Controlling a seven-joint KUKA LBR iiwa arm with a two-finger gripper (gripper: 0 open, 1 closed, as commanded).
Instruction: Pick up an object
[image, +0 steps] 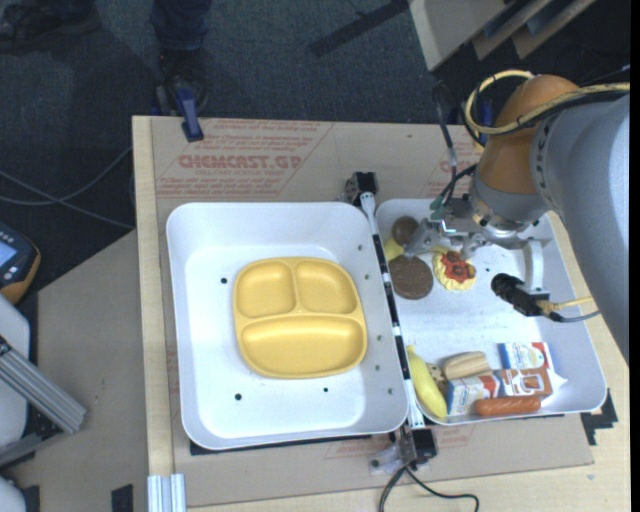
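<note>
In the right bin (575, 340) the claw (452, 232) hangs low at the far end, just above a small yellow and red toy food (457, 271); whether its fingers are spread or closed cannot be told, since the wrist hides them, and nothing is seen held. Beside that toy lies a brown round patty (410, 277), with a smaller brown round piece (404, 231) just beyond it, partly covered by the claw's metal. At the near end sit a banana (429, 385), a bread roll (467, 364), a sausage (507, 405) and a small carton (520, 372), crowded together and overlapping; the carton's print is too small to read. The left bin (200, 300) holds a yellow divided plate (298, 317). The arm (590, 150) is cut off at the right edge; both bins rest on the desk (250, 160).
</note>
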